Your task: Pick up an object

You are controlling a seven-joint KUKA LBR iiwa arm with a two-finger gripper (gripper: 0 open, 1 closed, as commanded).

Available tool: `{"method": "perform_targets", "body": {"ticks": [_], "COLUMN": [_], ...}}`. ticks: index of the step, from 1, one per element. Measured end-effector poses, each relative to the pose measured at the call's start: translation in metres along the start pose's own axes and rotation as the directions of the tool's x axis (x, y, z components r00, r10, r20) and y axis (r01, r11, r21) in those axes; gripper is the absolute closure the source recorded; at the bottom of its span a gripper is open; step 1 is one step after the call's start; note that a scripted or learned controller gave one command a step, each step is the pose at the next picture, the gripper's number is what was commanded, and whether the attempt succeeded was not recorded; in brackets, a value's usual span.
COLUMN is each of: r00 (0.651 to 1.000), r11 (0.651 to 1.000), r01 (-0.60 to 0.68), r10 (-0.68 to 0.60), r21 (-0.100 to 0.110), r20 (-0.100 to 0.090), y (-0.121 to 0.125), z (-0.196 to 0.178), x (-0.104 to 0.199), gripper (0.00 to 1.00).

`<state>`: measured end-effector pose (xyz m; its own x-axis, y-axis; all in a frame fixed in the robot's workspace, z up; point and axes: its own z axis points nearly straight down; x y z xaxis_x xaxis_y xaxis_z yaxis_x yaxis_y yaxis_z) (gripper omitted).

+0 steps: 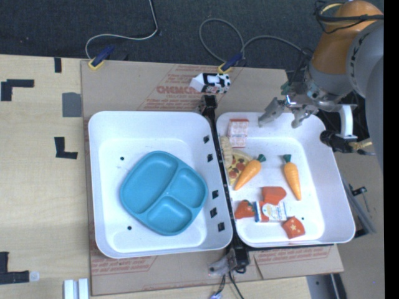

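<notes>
Jaws: the gripper [287,112] hangs in the upper right of the frame, over the back rim of the right bin [330,167]; its two fingers [269,116] stand apart with nothing between them.

Nearest things: a small pink-and-white packet [237,129] lies to the left of the jaws in the bin's upper left corner; an orange carrot [292,176] lies below them, near mid-bin toward the right wall.

Other candidates: a second carrot [249,170] lies on the slant beside a patterned flat piece [233,162] against the left wall; red pieces [273,195] and a white carton [272,212] crowd the lower part of the bin.

Step in hand: judged as the approach, with no object picked yet.

Doing it well: the right-hand carrot looks the best choice, since it lies apart from its neighbours. Bring the jaws over its middle, turn them across its narrow width, and go straight down before closing.

Edges: the back rim sits right under the jaws, so they should move forward into the bin before dropping. The packet sits close to the corner walls, a poorer pick.

Open room: bare white floor lies around the right-hand carrot and in the upper right of the bin; the lower cluster leaves little finger room.

Left bin: the left bin [106,136] holds a blue divided plate [163,192], well apart from the jaws.

Desk: the desk [37,185] stretches off to the left of the frame.
</notes>
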<state>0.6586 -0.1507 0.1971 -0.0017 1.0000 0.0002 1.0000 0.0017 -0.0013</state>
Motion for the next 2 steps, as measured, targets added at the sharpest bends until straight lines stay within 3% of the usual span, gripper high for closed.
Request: {"method": "perform_targets", "body": {"ticks": [1, 2], "r00": [1.000, 1.000], "r11": [1.000, 1.000], "r01": [-0.001, -0.001], "r10": [0.001, 0.001], "r21": [-0.003, -0.006], "r20": [0.001, 0.004], "y": [-0.043, -0.088], "z": [0.111, 0.110], "x": [-0.042, -0.074], "gripper": [0.00, 0.00]}}
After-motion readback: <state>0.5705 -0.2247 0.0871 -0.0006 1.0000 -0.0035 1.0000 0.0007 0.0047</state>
